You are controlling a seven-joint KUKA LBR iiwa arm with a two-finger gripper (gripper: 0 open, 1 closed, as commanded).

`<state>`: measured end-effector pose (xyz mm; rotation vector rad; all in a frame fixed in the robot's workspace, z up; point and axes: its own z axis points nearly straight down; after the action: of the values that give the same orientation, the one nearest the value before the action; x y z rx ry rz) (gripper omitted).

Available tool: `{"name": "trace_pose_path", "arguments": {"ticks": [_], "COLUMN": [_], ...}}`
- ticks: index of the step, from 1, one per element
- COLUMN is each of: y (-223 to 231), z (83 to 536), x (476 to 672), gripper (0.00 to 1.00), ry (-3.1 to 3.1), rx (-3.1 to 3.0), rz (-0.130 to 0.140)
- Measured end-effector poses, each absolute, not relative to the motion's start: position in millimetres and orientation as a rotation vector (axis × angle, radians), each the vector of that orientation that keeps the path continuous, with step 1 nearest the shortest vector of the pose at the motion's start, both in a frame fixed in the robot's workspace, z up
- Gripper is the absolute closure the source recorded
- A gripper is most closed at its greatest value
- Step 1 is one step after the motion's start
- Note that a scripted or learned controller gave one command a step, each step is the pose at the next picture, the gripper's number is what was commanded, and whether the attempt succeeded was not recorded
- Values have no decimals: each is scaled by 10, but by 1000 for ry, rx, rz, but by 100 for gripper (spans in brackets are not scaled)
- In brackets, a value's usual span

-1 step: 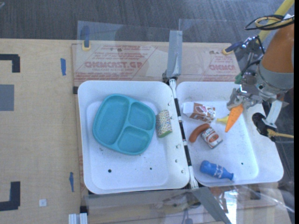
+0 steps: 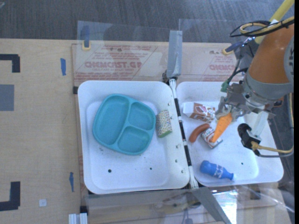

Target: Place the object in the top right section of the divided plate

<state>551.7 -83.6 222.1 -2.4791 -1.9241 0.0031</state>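
A teal divided plate (image 2: pixel 124 124) lies in the left bin (image 2: pixel 135 178); none of its three sections holds anything. In the right bin (image 2: pixel 268 169) an orange carrot (image 2: pixel 220 128) lies slanted across a small packet (image 2: pixel 211 139). My gripper (image 2: pixel 228 109) hangs right over the carrot's upper end, and the wrist hides where the two meet. Just left of the carrot are a red sausage (image 2: pixel 198 131) and a brown and white carton (image 2: pixel 202 111).
A speckled green sponge (image 2: pixel 163 123) leans against the left bin's right wall, next to the plate. A blue bottle (image 2: pixel 216 170) lies near the right bin's front. The arm's black cable (image 2: pixel 246 135) loops over the right bin's right half.
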Motion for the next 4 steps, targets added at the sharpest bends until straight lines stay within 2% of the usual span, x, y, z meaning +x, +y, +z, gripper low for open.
{"name": "trace_pose_path", "arguments": {"ticks": [1,2,3,4], "y": [73,722,1251,1238], "z": [1838,1839,1663,1758], "x": [5748,5880,5714,5720], "gripper": [100,100,100,100], "ry": [-1589,-1566,-1828,-1825], "rx": [-2708,-2723,-2551,-2553], "rz": [4,1,7,7]}}
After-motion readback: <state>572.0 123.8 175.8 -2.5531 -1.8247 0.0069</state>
